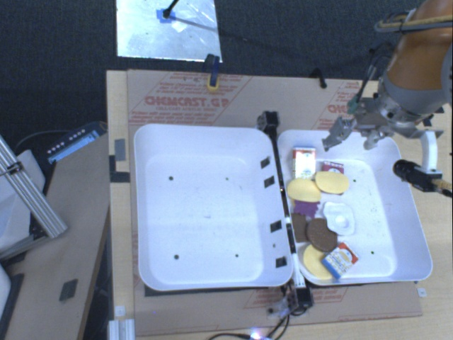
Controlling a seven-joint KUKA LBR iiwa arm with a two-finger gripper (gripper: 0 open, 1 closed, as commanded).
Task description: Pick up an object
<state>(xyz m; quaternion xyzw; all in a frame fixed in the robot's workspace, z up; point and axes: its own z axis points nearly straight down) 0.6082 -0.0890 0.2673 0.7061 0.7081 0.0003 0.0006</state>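
Observation:
My gripper (354,139) hangs above the far edge of the right bin (396,225), its two fingers spread apart with nothing between them. Below and to its left lie the objects, grouped along the bin's left side. A small red and white carton (304,163) lies nearest the far wall, with a red packet (331,167) beside it. Two yellow discs (304,189) (332,183) follow, then a purple piece (306,207), a white cup-like item (340,219), brown discs (320,235), another yellow disc (312,261) and a colourful small box (339,261).
The left bin (205,204) sits beside the right one, joined along a black clipped divider (279,197). Both rest on a cardboard sheet (184,98). A shiny metal plate (168,18) lies beyond the bench at the back.

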